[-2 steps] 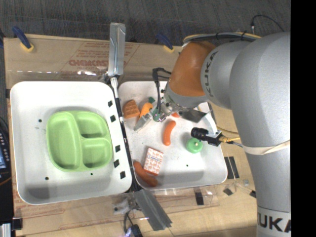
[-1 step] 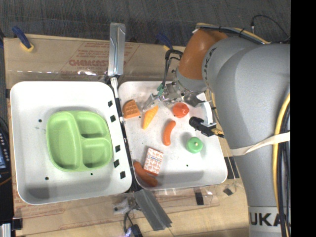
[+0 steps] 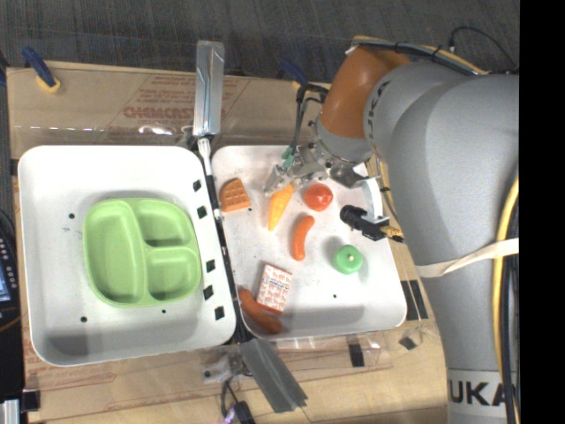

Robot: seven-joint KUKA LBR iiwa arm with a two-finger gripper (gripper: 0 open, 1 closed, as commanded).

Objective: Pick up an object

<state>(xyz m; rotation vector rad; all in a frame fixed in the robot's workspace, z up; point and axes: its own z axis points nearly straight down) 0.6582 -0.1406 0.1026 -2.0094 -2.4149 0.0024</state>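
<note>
My gripper (image 3: 291, 173) hangs low over the back of the right bin (image 3: 380, 299), reaching in from the right. Just below it lies an orange carrot (image 3: 279, 207), its upper end right at the gripper's tip. A red tomato (image 3: 318, 196) sits just to the gripper's right. I see nothing lifted off the bin floor. Further forward lie a red-orange sausage (image 3: 301, 237) and a green apple (image 3: 348, 259).
An orange bread wedge (image 3: 234, 194) rests by the right bin's left wall. A small printed carton (image 3: 274, 288) and a brown sausage (image 3: 259, 314) lie near its front corner. The left bin (image 3: 44, 201) holds a green divided plate (image 3: 141, 250).
</note>
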